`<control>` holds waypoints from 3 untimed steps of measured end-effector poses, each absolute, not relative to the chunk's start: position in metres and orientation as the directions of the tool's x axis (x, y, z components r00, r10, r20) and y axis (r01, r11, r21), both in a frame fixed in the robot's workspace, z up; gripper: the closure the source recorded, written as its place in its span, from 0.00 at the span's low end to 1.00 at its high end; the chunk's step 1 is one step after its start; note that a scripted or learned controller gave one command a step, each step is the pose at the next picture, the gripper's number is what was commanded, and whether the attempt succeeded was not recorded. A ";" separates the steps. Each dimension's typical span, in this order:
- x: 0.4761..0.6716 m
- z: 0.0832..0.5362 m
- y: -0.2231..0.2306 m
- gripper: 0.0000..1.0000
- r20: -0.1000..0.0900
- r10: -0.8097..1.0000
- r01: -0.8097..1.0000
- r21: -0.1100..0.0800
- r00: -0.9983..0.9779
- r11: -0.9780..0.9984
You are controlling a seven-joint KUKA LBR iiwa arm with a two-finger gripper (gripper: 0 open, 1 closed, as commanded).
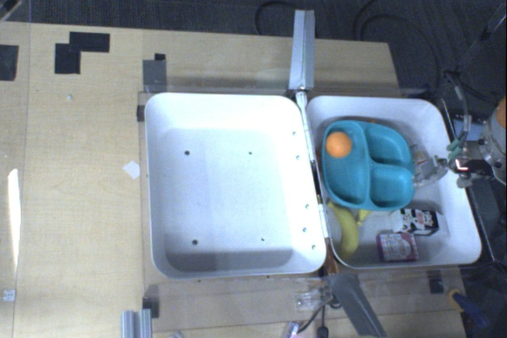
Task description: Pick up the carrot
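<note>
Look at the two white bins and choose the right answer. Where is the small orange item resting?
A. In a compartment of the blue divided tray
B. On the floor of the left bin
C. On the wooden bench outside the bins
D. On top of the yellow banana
A: the small orange item sits in the upper left compartment of the blue divided tray, which lies in the right bin.

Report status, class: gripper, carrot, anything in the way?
Gripper at right bin's right side, beside blue tray. No carrot identifiable. Orange ball in tray; banana partly under it.
</note>
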State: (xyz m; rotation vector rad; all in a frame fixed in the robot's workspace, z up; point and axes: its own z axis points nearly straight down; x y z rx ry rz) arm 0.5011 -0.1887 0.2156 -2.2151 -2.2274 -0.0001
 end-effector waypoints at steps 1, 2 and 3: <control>0.503 0.109 -0.206 0.00 -0.001 0.999 0.999 0.006 0.046 -0.046; 0.577 0.092 -0.145 0.00 -0.010 1.000 1.000 0.014 -0.021 0.021; 0.608 0.100 -0.123 0.00 -0.033 0.995 0.995 0.016 0.098 -0.098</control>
